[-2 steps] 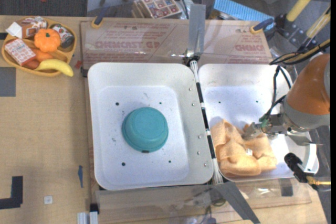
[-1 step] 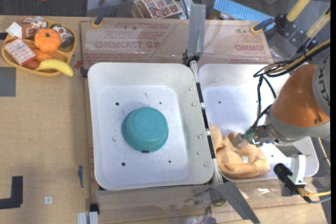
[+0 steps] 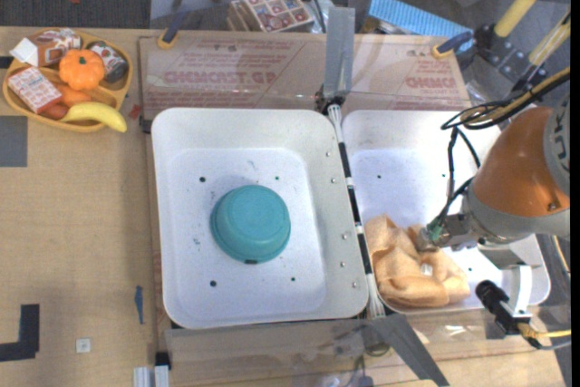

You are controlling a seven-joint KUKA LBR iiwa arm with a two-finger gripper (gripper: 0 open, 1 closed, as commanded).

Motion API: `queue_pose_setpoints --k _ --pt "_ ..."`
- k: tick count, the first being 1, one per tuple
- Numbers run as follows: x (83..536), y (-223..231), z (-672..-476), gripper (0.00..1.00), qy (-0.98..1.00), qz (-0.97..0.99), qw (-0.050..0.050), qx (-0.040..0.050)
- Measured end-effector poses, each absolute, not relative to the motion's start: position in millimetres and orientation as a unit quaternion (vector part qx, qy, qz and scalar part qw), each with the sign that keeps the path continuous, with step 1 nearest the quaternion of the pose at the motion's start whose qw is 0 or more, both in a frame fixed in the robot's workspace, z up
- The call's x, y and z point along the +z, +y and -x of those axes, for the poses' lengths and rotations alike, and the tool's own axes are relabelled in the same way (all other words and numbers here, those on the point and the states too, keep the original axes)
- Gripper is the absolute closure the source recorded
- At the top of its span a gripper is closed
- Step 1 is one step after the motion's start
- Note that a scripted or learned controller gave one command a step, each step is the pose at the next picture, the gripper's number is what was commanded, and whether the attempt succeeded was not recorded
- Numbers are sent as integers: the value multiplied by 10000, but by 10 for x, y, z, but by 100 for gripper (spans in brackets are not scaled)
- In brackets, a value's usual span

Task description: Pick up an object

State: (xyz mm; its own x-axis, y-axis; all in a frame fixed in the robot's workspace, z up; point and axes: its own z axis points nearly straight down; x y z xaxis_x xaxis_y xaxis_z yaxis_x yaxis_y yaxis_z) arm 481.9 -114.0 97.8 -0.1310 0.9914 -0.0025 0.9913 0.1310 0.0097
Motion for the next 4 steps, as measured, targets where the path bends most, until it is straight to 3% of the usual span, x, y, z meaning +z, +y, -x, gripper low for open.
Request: queue_pose_setpoints --k 1,2,3,4 --pt "979 -1144 -4819 0 7519 -6593 44 26" --pt "885 -995 -4964 0 8202 -5721 56 9" --pt "979 -1003 -4966 100 8191 -5737 60 15" --pt "980 -1005 -4966 0 8190 -5738 62 14"
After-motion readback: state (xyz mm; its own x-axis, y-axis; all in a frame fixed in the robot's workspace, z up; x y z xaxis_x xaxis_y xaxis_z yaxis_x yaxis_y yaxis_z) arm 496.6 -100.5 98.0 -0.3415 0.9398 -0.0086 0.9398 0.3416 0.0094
